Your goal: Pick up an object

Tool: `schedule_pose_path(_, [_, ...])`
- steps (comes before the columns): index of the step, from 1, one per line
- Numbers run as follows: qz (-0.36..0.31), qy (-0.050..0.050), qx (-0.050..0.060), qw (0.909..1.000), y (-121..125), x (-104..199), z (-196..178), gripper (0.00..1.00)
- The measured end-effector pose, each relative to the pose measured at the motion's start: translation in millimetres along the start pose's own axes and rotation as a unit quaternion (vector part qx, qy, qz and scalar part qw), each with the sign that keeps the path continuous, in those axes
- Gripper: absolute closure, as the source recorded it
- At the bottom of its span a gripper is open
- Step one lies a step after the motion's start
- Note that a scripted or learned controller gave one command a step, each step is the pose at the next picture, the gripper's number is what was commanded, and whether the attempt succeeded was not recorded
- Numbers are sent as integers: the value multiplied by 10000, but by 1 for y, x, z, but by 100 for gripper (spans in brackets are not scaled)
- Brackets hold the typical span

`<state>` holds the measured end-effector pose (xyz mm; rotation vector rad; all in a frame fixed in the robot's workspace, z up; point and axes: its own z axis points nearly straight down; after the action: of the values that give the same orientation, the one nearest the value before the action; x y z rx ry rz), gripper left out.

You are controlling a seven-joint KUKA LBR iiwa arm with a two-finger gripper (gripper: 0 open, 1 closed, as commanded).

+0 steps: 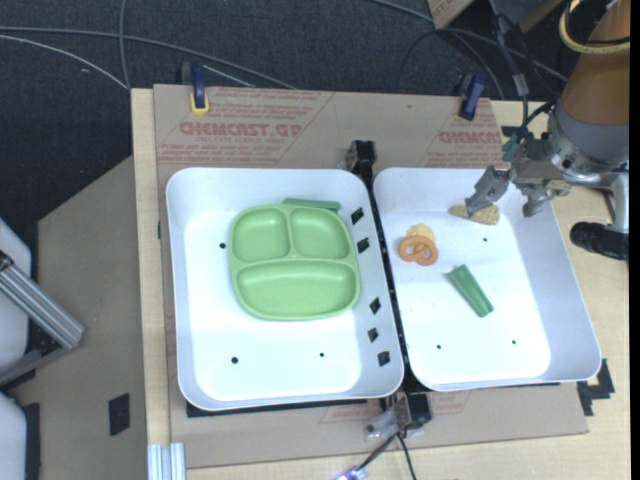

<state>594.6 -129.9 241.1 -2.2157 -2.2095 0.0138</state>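
Camera view
Me: I am reaching in from the right, my orange-banded wrist hanging over the far right corner of the right bin (560, 298).
Jaws (510, 190): I am holding them spread apart, one finger (489, 184) sitting low over a small tan piece (482, 211), the other finger out toward the bin's right wall; nothing is sitting between them.
Tan piece: it is lying at the far end of the right bin, just under my left-hand finger; I cannot tell whether I am touching it.
Orange ring-shaped piece (419, 247): it is lying flat in the same bin, nearer the camera and to the left of my jaws, close to the divider between bins.
Green stick (470, 290): it is lying flat, just beside the orange piece on its near right; its long axis is running diagonally, from upper left to lower right. It is looking plain green, stubby, blunt-ended.
Left bin (200, 358): it is carrying a light green divided plate (294, 263), three compartments facing up.
Counter (300, 118): it is bearing both bins side by side.
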Motion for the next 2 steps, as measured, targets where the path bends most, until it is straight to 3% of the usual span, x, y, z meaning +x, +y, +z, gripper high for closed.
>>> schedule_pose_path(1, [-14, -10, -69, 10000, 2, 0, -8, 0])
schedule_pose_path(2, [-17, -5, -49, 10000, 12, 1, 40, 0])
